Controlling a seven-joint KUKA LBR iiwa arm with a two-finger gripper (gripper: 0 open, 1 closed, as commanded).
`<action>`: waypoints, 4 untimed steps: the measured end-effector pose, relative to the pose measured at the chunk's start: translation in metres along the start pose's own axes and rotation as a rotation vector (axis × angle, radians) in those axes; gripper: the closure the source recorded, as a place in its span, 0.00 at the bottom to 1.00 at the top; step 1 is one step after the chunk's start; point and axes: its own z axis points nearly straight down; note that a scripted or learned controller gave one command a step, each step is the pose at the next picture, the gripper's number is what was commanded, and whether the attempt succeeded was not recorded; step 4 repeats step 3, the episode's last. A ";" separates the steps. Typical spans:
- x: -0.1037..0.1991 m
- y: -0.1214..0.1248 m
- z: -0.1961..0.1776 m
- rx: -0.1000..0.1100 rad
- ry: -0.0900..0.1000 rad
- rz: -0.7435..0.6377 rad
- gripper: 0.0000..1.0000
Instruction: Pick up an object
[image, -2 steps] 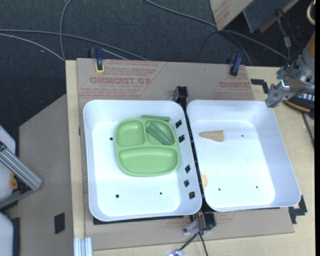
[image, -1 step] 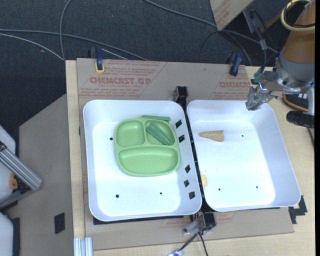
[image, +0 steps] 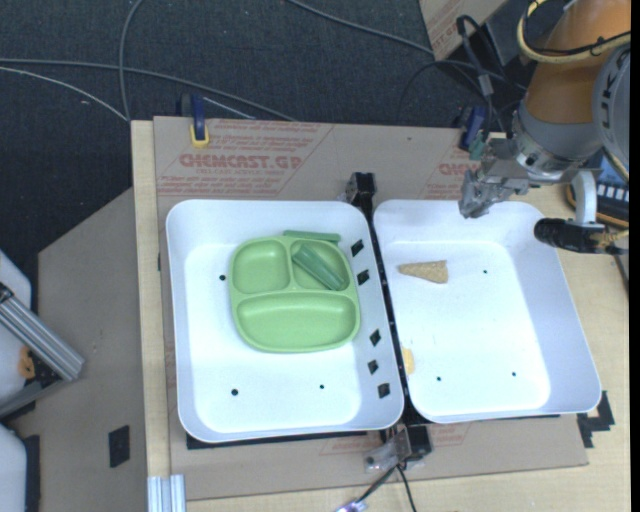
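Approach step: hand (image: 478, 203), finger state indeterminable, hovers over right bin's (image: 560, 330) far edge; tan wedge (image: 424, 271) lies near that bin's far-left corner; next move likely requires descent onto it.

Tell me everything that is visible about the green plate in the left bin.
The plate is light green, matte, plastic by its look, with rounded corners. Raised ridges divide it into three parts: two small ones at the far side, one wide one at the near side. It lies flat on the left bin's floor, about in the middle. A darker green piece lies in its far right part, and another green strip lies at its far edge.
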 end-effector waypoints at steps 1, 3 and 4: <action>0.059 0.004 0.005 0.001 0.000 -0.001 1.00; 0.166 -0.001 -0.010 -0.002 0.000 -0.001 1.00; 0.166 -0.001 -0.010 -0.002 0.000 -0.001 1.00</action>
